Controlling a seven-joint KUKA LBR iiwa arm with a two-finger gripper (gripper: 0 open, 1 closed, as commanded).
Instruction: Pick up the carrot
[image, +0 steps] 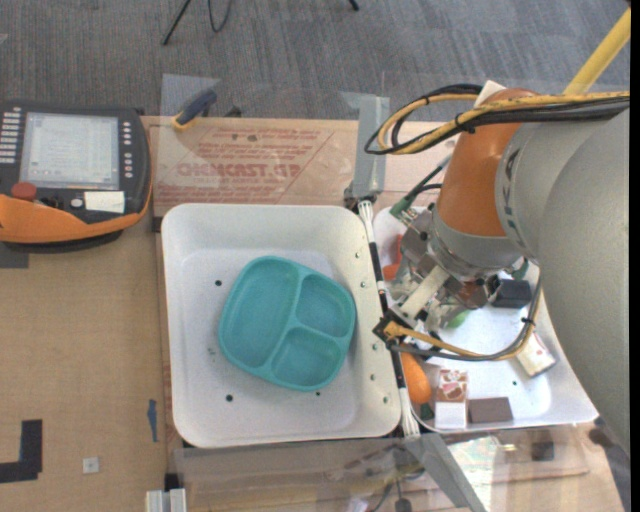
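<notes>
Left shallow white bin (190, 250): one teal plastic divided plate (288, 322) is held near its middle. Right shallow white bin (560, 395): an orange carrot (417, 380) is seen at the near left corner, beside a small brown block (490, 409). Two-finger gripper (432, 300) of the grey arm: positioned above the carrot; its opening cannot be told.

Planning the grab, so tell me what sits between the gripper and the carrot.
The gripper hangs over the right bin's left side. The carrot lies just below it in the view, by the wall between the bins. A loop of yellow-and-black cable crosses between them; small boxes sit beside the carrot.
</notes>
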